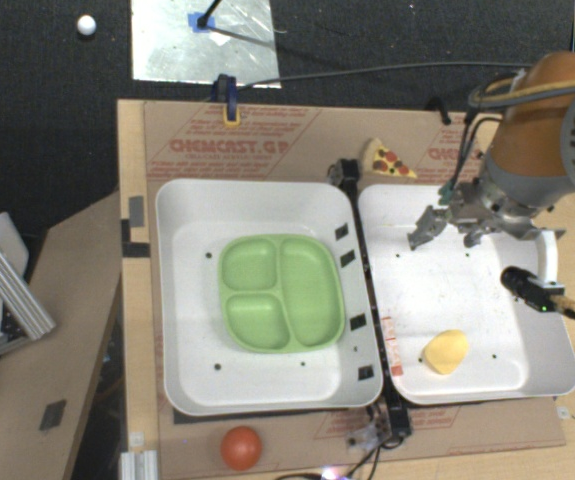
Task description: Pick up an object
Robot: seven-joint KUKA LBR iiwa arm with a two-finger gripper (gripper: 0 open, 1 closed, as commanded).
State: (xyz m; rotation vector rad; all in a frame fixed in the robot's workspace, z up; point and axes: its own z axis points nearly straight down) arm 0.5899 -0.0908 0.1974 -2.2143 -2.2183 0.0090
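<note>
Gripper (445,226) hangs over the upper part of the right bin (527,378), and honestly it's hard to tell whether the claw is spread or closed from this angle; nothing is visibly in it. Yellow lemon-ish object (445,351) sits near the bin's front edge, well apart from the claw. Best bet: travel toward it, center above, then drop straight down so it doesn't roll away.

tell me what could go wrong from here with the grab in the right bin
1. The gripper is over the far part of the right bin, while the yellow object lies near the front wall; a straight descent would likely close on nothing.
2. Close to that wall, the object may slide against it if nudged.
</note>
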